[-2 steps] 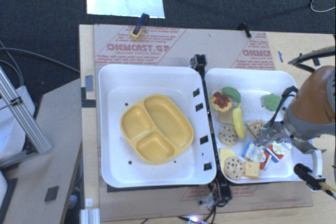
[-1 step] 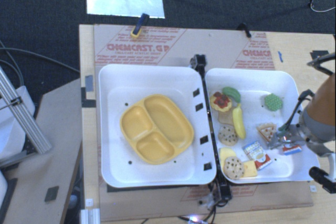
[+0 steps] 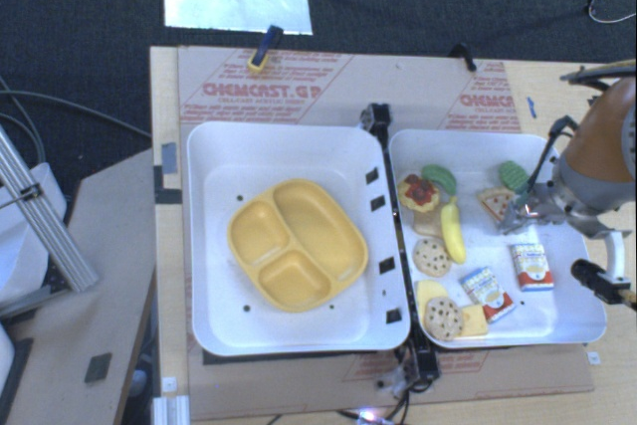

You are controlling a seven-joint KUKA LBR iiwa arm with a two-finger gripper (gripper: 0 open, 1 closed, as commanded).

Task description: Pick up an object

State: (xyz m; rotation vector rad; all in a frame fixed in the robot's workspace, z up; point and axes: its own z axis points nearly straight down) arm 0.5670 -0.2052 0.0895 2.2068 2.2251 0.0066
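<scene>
2 white bins (image 3: 299,139) on bench (image 3: 328,80)

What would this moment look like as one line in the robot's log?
task: pick up an object | gripper: low in right bin, beside pizza slice | grasp: none seen | left bin: yellow tray

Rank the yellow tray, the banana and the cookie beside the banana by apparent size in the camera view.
1. Yellow tray, by far the largest.
2. Banana.
3. Cookie, smallest, though only slightly less than the banana.

The arm (image 3: 597,149) has a rounded orange band over a grey wrist, with a thin dark cable alongside and a small metallic gripper (image 3: 520,214).
</scene>
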